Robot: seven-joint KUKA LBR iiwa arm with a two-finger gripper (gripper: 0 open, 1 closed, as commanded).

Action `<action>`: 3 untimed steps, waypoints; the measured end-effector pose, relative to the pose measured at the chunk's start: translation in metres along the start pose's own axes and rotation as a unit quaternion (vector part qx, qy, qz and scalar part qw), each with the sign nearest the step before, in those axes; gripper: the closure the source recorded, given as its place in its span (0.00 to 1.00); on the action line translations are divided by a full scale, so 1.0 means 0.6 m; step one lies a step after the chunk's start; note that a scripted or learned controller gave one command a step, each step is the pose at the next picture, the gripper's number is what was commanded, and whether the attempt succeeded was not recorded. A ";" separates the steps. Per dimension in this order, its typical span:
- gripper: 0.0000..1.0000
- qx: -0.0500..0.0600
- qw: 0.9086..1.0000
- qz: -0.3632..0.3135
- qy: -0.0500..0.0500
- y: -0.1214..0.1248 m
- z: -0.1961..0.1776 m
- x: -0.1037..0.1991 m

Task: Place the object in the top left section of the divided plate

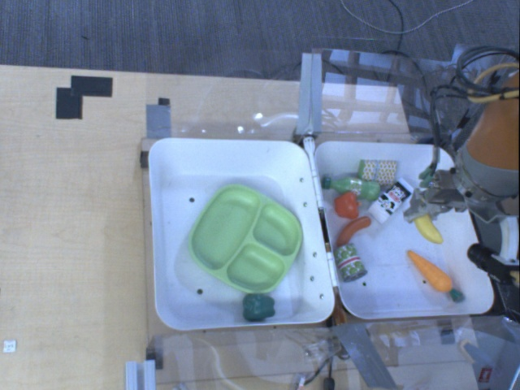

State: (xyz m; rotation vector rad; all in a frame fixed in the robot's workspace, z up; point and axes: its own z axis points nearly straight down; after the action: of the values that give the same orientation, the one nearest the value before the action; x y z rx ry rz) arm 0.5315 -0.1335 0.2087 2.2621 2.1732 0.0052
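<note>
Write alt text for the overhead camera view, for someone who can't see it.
A pale green divided plastic plate lies in the left white bin, a dark green toy vegetable just below it. The right white bin holds toy food, including an orange carrot and a yellow banana, with the grey arm's tool hovering above the banana.

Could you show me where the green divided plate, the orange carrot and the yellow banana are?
Light green divided plastic plate (218, 236): camera view, on its large left section.
Orange toy carrot (430, 271): camera view, on its body's middle.
Yellow toy banana (429, 231): camera view, on its curved middle.
</note>
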 end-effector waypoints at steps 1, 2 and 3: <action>1.00 0.000 0.999 -0.037 0.001 -0.046 -0.075 0.112; 1.00 0.001 0.997 -0.083 0.001 -0.040 -0.105 0.284; 1.00 0.002 0.995 -0.097 0.001 -0.016 -0.060 0.378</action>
State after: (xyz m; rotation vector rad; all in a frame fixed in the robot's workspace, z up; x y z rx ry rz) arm 0.5311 0.0937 0.2443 2.0421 2.3860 0.0026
